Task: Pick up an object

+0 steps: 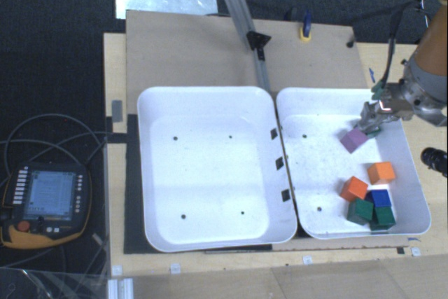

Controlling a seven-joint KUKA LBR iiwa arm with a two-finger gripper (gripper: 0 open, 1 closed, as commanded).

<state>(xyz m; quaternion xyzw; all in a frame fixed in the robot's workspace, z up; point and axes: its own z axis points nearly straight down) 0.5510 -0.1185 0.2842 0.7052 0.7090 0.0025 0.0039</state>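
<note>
**Claw at the purple block, lift not yet shown**

We found the arm reaching in from the right, with the claw [371,121] low over the right bin [308,224]. Its tip was at the upper edge of a purple block [354,139], which lay tilted near the back of that bin, apart from the other pieces. Whether the claw was spread or pressed together we could not tell; the metal parts blurred into one another at that spot, and we could not make out the block between them. So we did not count the block as held.

The rest of the pieces sat in the front right corner of the same bin: an orange block [381,172] toward the wall, a second orange block [353,188] beside it, a blue block [381,197] with a white block [379,187] just behind it, and two green blocks [362,210] at the front. These were packed close, some touching. The left bin [150,171] stood alongside on the table [315,59].

We judged the task to be at the grasp itself: the approach looked done, the purple block looked like the chosen piece, and the closing and the lift were left to do. The block seemed to rest on the bin floor.
</note>
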